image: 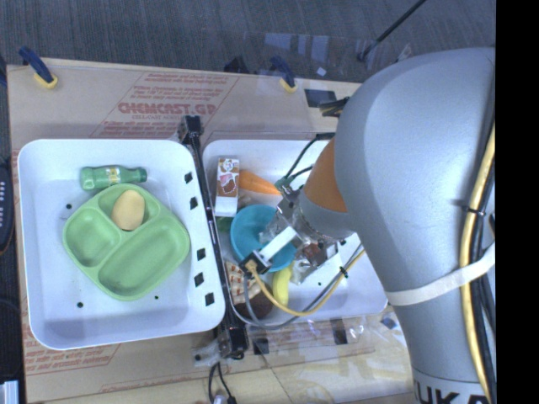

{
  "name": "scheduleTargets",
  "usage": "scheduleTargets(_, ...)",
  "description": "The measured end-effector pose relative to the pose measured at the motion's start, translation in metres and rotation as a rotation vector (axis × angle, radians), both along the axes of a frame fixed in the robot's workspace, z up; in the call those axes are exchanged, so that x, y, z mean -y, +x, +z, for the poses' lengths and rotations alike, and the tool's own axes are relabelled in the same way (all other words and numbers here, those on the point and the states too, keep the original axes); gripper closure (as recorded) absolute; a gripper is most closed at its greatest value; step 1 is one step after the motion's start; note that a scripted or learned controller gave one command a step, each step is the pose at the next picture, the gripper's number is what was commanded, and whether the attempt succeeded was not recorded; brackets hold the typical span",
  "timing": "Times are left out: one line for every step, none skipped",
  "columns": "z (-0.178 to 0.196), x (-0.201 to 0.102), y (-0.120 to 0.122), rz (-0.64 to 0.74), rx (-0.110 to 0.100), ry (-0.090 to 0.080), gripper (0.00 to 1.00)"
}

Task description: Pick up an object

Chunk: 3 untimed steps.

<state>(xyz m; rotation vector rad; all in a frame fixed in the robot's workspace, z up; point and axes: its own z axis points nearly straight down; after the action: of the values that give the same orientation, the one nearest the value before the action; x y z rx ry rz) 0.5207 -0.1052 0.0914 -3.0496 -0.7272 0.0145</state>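
My gripper (310,252) reaches down into the right bin (370,297), its lower part hidden under the grey wrist and orange band. Just to its left lies a blue bowl (251,228). A yellow banana-like piece (280,288) and a dark brown item (258,306) lie below the gripper, near the bin's front. An orange carrot (258,184) and a small brown-and-white carton (227,187) rest at the bin's back left. I cannot see anything held.
The left bin (38,251) holds a green divided plate (135,255) with a pale yellow egg-shaped item (128,209) in one compartment, and a green bottle (112,176) behind it. A black divider (205,225) separates the bins. The big grey arm covers the right bin's right side.
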Motion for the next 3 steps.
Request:
scheduleTargets(0.000, 0.014, 0.017, -0.253, -0.002, 0.001, 0.00)
scheduleTargets(-0.001, -0.011, 0.052, -0.243, -0.002, 0.001, 0.00)
scheduleTargets(0.000, 0.005, -0.015, -0.254, 0.000, 0.001, 0.00)
